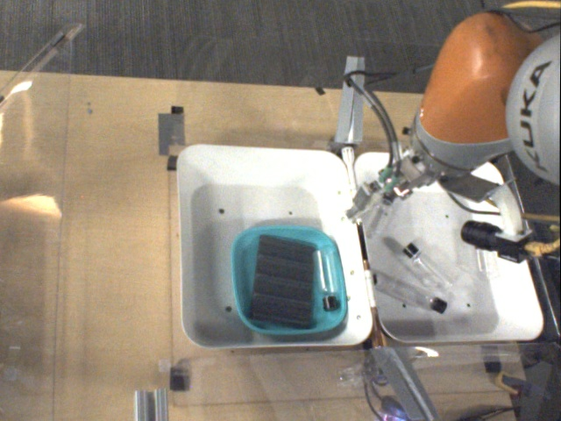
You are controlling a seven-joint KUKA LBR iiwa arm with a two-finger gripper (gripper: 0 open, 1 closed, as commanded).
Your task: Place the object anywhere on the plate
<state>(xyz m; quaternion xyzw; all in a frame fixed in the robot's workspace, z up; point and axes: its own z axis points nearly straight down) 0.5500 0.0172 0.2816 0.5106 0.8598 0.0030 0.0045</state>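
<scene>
The teal plate [287, 281] sits in the left bin [263, 169], carrying a dark ridged block [282, 281] and a clear tube [328, 281] along its right rim. The jaws [379, 193] hover over the bins' shared edge; their state is unclear. Two more clear tubes [419, 279] lie in the right bin [491, 323], faint against the white.

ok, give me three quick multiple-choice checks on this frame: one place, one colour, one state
1. The teal plate sits in:
A. the left bin
B. the right bin
C. the bare bench

2. The ribbed block on the plate is:
A. red
B. dark grey
C. white

3. The clear tube on the plate:
A. stands upright
B. lies across the block's top
C. lies flat beside the block

Key: 1 A, white bin walls surround the plate on the left side. 2 B, the block looks near-black against the teal. 3 C, it lies along the plate's right side, next to the block.
</scene>
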